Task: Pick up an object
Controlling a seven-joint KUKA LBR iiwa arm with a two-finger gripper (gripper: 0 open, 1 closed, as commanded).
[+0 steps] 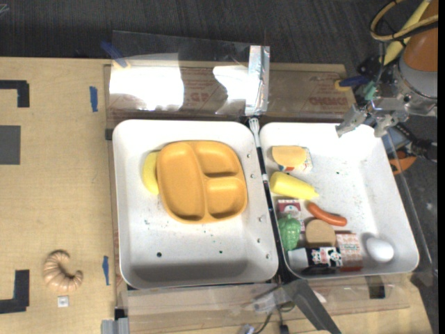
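A: White plastic bins, two, side by side on wood bench. Contents?

B: Left bin (132,256): orange divided tray (201,179) upside down near middle, covering most of a yellow item (148,171) toward left wall. Probably poor target, too wide and flat for a pinch.

A: Right bin?

B: Right bin (361,179): toy food crowded along left wall and near edge, likely slid or dumped there. Far-left corner: pale wedge w/ orange rim (290,158). Next toward near edge: yellow banana-like piece (292,185), small red carton (288,206), green item (290,232). Beside those: red sausage (327,216), lying at a slant, a bit apart from the rest. Brown bun (320,232) touching black-and-white carton (323,257) at near edge. White egg shape (379,249) at near-right corner.

A: Gripper?

B: Gripper (365,120) over far-right corner of right bin, at rim. Well apart from every item. Open or closed: can't tell, too small and cluttered w/ cables. No item seen in it.

A: Stage of task?

B: Judged not yet begun, no object lifted. Sausage or egg prob. easiest, bare floor around each. Packed row by left wall riskier, neighbours touching.

A: Elsewhere?

B: Tan croissant-like toy (62,270) on bench, near-left corner, outside both bins.
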